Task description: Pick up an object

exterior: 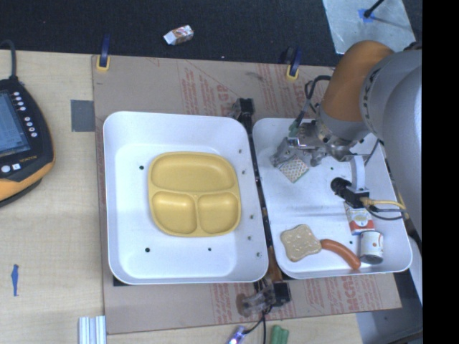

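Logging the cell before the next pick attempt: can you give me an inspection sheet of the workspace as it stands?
Surface: left bin and right bin side by side on a cardboard sheet over the bench.
Job's things: yellow plate in the left bin; mesh piece, toast, sausage and small can in the right bin.
Clutter: wrapper on the dark floor beyond the bench.
Grippers: tool low over the right bin's far left corner, by the mesh piece; a grasp cannot be told.
Cables: black cable rising from the pendant.
Surroundings: pendant at the bench's left; blue clamps on the sheet's far edge.
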Available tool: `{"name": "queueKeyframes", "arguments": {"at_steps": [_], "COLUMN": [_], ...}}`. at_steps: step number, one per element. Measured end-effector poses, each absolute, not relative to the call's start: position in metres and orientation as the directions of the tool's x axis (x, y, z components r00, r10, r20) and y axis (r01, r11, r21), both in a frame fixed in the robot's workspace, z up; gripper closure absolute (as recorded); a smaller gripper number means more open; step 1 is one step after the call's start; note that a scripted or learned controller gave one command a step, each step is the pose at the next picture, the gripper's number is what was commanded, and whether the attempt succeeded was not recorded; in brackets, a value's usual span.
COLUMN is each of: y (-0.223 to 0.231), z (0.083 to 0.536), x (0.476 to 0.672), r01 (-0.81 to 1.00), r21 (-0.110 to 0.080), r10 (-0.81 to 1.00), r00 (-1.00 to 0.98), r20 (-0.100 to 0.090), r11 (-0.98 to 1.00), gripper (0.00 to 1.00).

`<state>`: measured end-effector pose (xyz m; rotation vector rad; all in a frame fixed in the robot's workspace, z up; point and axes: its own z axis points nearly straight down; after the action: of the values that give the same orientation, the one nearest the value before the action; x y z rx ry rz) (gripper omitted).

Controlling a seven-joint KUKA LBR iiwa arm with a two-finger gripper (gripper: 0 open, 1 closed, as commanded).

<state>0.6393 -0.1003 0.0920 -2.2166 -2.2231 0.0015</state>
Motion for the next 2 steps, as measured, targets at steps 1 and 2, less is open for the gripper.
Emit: {"name": "queueKeyframes", "arguments": {"at_steps": [1, 2], "y": [-0.1057, -0.0993], "z": [0.0917, 0.0919], "x": [0.6563, 0.6561], "r01": [1.0, 1.0], "r21": [-0.002, -0.003], "r10": [1.0, 1.0], "r00": [-0.004, -0.003], "r20": [0.001, 0.002], "r11": [0.004, 0.003], "gripper": [0.0, 0.0]}}
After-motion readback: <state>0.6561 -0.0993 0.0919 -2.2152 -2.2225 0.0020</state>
